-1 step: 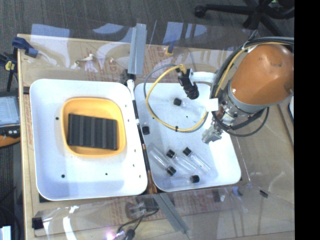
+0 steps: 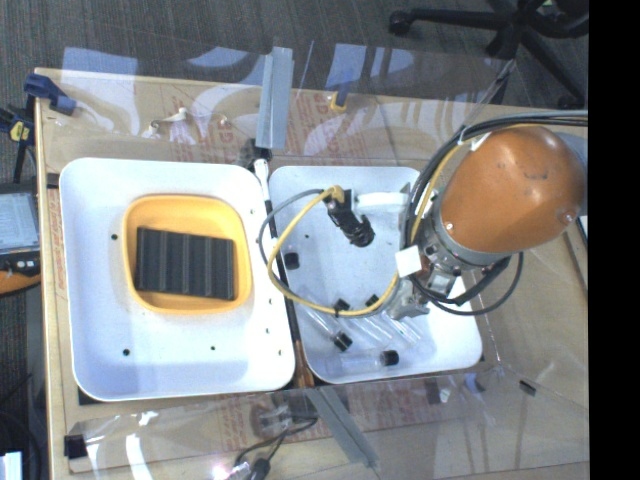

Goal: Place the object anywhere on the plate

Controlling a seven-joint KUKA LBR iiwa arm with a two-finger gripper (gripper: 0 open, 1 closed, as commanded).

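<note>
Arm over rt bin (open/shut: can't tell); yellow plate in left bin; carpet, chair.

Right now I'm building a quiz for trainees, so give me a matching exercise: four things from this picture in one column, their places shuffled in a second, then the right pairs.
Things:
1. plate
2. dark ribbed pad
3. small black bits
4. office chair

Places:
A. on the floor beyond the bench
B. on the plate
C. scattered in the right bin
D. in the left bin

Pairs: 1-D, 2-B, 3-C, 4-A
</note>
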